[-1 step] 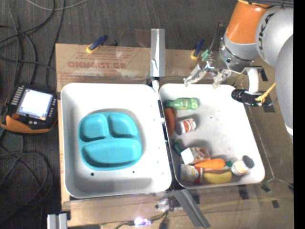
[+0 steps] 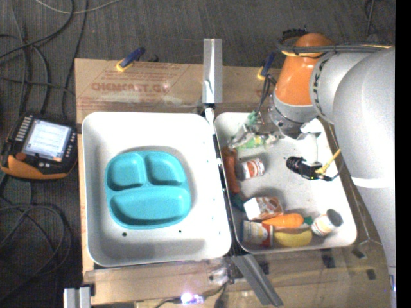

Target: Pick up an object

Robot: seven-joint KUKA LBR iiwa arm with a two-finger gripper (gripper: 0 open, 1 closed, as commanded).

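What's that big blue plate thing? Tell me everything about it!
The blue divided plate looks like smooth turquoise plastic, with rounded corners and three sections: two small ones at the far side, one long one nearer the camera. It lies flat, right side up, in the middle of the left white bin, with nothing on it.

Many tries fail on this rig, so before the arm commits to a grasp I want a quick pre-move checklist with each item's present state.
1. Gripper over the right bin, at its far left corner: ok.
2. Object held between the fingers: cannot tell.
3. Target under the gripper identified: cannot tell, blurred.
4. Small can lying free, apart from the gripper: ok.
5. Carrot and banana crowded among other items at the near edge: not ok for a clean pick.
6. Blue tray sits in the left bin, out of the way: ok.
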